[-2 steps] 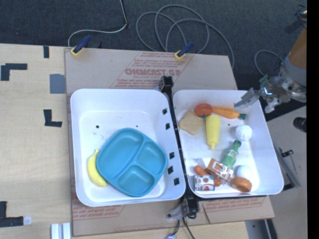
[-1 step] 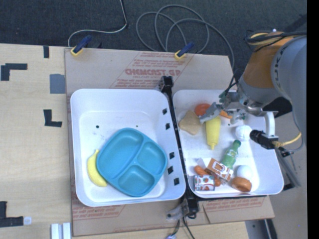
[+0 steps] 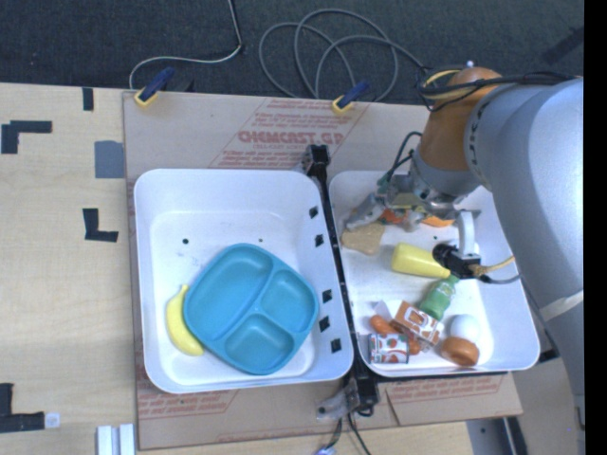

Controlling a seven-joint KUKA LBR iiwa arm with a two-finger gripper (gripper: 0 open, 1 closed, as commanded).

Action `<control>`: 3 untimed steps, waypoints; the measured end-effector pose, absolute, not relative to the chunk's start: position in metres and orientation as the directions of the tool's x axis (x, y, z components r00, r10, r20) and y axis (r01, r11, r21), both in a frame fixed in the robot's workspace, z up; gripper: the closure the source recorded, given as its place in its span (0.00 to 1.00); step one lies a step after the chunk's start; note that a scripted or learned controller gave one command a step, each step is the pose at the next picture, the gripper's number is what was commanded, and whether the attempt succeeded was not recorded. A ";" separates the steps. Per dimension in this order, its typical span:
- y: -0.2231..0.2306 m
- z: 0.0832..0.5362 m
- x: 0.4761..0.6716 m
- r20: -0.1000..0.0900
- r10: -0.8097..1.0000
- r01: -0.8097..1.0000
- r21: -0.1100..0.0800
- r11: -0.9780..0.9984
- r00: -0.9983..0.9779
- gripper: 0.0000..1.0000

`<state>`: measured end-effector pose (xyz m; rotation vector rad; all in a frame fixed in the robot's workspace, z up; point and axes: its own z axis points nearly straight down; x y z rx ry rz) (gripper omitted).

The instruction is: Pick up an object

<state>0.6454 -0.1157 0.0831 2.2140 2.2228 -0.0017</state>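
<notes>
right now the hand is working low at the far end of the right bin; i cannot tell how it is set. it should be settling squarely over one piece, perhaps the tan slice or yellow piece just beside it. crowding nearer: green bottle, cartons. left bin is holding a blue tray and banana.

One fixed camera looks down at a slant from above the tabletop, taking in both white bins side by side; the arm enters from its right.
</notes>
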 end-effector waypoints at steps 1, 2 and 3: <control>-0.097 0.085 0.667 -0.009 1.000 1.000 -0.008 0.005 -0.005 0.00; -0.095 0.097 0.669 -0.004 1.000 1.000 0.003 0.002 -0.002 1.00; -0.013 0.187 0.619 0.001 1.000 1.000 -0.002 0.004 -0.004 1.00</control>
